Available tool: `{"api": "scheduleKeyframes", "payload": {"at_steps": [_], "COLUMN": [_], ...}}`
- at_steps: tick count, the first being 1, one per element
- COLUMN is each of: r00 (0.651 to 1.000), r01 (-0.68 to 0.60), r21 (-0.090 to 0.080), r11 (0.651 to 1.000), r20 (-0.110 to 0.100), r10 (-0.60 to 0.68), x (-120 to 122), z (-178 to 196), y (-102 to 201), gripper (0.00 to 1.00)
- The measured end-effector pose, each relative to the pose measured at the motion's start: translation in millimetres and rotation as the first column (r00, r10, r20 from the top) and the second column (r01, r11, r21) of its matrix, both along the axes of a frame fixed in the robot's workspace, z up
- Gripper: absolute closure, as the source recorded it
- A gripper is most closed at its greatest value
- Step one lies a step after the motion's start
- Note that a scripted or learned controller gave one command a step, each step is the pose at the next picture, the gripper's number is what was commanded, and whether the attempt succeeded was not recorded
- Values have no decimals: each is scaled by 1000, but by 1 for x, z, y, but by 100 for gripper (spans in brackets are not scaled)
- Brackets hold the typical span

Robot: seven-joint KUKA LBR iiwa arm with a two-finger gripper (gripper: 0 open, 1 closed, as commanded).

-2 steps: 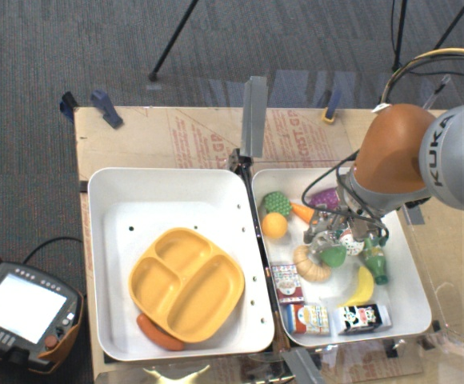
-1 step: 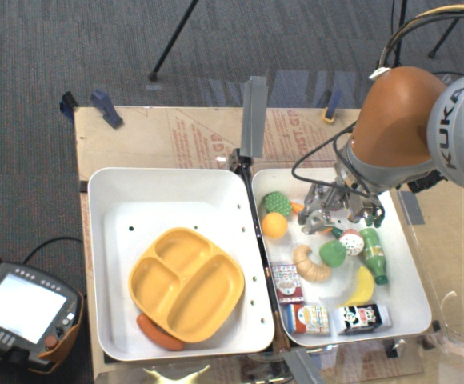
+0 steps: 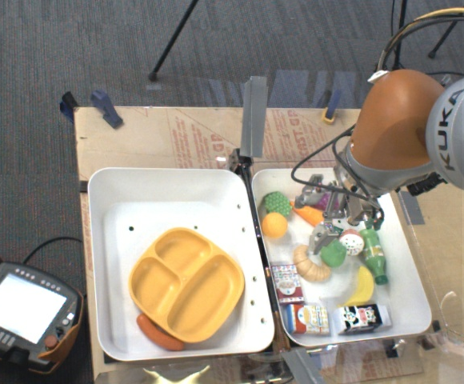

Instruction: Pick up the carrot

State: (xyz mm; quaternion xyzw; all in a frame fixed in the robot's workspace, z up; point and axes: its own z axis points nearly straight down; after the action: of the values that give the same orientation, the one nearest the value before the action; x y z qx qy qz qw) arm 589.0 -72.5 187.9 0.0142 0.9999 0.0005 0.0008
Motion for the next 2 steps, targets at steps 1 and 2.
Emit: {"api": "scheduleKeyframes", "payload": {"at_steps": [1, 2], "r00": [990, 880], "r01": [137, 476], "r21": [2, 0], "r11": [991, 880], "r20": [9, 1], "r10": [-137, -476], "x": [-4, 21], "z": [-94, -99], "y": [-10, -8], "gripper": [0, 0]}}
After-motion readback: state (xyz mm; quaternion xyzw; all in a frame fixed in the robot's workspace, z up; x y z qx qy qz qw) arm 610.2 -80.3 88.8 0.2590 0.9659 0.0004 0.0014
